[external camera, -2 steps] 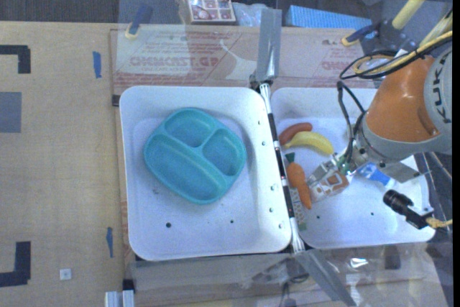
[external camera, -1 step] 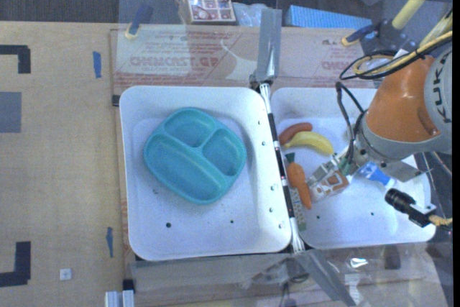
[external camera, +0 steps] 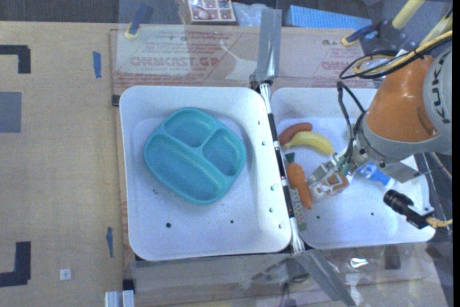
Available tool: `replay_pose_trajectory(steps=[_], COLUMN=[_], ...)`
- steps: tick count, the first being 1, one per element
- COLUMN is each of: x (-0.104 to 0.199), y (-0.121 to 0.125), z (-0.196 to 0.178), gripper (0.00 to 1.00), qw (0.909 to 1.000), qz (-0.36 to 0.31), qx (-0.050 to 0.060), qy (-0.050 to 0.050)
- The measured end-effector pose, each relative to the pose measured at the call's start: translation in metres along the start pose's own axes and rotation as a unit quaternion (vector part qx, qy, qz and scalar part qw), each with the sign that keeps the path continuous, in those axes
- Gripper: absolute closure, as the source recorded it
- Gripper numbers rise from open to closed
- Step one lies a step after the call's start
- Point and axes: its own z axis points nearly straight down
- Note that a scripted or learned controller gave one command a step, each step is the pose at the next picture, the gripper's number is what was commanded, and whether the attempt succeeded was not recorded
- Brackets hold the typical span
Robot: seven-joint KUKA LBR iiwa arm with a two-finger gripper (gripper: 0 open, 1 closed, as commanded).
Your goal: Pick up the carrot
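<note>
- Carrot, small, orange and tapered [external camera: 299, 185], lies in the right shallow white bin [external camera: 374, 230] by its left wall, at six o'clock from the smooth yellow banana [external camera: 310, 141] and red sausage [external camera: 293, 131].
- Hand [external camera: 329, 180] hovers just at three o'clock of it; whether it's clenched or released, I cannot tell.
- Pick not yet made, I'd judge.

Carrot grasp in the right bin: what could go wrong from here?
1. The carrot lies along the bin's left wall, so a descent may strike the wall instead of straddling it.
2. The banana and a red sausage-like piece sit close above it; a drifting grasp could catch those.
3. The gripper sits right of the carrot, so closing here would likely miss.
</note>
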Motion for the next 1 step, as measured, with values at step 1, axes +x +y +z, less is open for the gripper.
replay_pose_trajectory(steps=[1], x=[-0.0005], y=[0.0005], z=[-0.0001], gripper=[0.0], qw=[0.9999], qz=[-0.017], qx=[-0.001], qy=[-0.001])
